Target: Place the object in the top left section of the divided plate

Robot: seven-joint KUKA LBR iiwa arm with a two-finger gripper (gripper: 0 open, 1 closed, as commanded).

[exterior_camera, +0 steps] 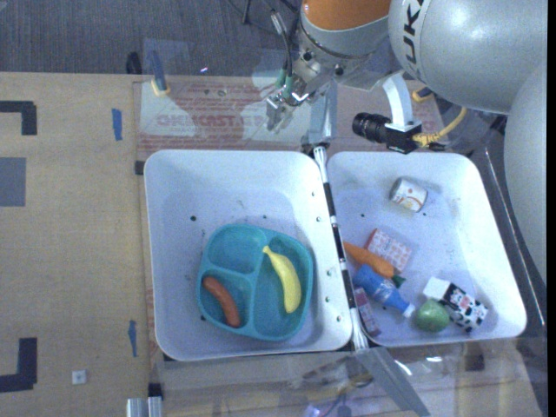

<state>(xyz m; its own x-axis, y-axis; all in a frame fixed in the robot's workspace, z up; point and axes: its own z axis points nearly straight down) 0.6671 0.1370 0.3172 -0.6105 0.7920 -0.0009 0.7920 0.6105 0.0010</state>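
The divided plate [228, 252] lies in the left bin [174, 198], toward its near side, with a banana [287, 278] in its right section and a sausage [221, 300] in its near-left section.

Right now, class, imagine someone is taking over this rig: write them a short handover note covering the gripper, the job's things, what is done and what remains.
Gripper: raised above the far edge of the left white bin, nothing visible between its fingers.
Teal divided plate: in the left bin. A yellow banana lies in its right section, an orange-red sausage in its lower left section.
Top left section: nothing visible in it, so the placement looks not yet done.
Left: pick an object, perhaps from the right white bin, which holds several small items, and place it there.
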